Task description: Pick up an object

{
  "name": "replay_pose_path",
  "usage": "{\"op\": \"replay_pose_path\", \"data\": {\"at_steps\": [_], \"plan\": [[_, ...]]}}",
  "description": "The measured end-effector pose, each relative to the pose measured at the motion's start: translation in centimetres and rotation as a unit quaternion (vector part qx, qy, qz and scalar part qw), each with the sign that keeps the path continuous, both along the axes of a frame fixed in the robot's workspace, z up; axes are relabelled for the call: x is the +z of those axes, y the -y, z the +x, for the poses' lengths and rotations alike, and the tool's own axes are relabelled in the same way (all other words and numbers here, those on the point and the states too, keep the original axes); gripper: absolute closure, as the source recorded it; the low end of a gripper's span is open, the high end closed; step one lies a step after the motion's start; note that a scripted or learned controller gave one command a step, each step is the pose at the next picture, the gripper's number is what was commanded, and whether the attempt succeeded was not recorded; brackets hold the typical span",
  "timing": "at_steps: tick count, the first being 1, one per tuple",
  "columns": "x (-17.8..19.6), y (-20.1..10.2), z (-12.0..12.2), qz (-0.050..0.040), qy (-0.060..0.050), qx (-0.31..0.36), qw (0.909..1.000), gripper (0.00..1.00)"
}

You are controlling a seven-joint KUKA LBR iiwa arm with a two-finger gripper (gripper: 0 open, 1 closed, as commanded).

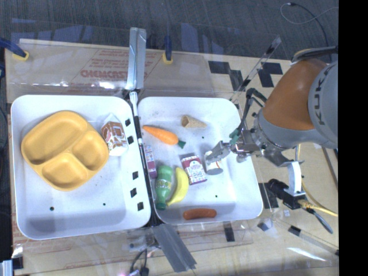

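Note:
My gripper [215, 161] hangs low over the middle of the right bin [241, 195], reaching in from the right. Just to its left lies a maroon box [194, 169]. Left of that box a banana [180, 187] rests against a green bottle [164, 183]. An orange carrot [161, 135] lies toward the back left, and a tan cone [192, 121] lies near the back wall. A red sausage [199, 214] sits by the front wall. A thin pink packet [150, 160] lies along the left wall. I see nothing clearly held.
The left bin [75, 211] holds a yellow divided plate [63, 149] and a small brown-and-white carton [114, 135] by the divider. The grey and orange arm [296, 105] looms over the right bin's right rim. Cables and tools lie on the bench at the front right.

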State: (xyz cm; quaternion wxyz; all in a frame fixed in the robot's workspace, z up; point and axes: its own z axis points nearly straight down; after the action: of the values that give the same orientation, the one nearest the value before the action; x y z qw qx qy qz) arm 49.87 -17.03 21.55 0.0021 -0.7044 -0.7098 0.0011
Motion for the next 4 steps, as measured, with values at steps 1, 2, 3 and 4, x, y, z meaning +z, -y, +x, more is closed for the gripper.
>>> {"op": "replay_pose_path", "data": {"at_steps": [1,2,3,4], "plan": [[-1.0,2.8,-2.2,0.0001,0.001,0.043,0.9991,0.00],[-11.4,-1.6,7.8,0.0000,0.001,0.110,0.9940,0.00],[-5.7,-6.3,12.9,-0.0001,0.002,0.169,0.9856,0.00],[-12.4,-7.4,14.6,0.0004,0.001,0.207,0.9783,0.00]]}}
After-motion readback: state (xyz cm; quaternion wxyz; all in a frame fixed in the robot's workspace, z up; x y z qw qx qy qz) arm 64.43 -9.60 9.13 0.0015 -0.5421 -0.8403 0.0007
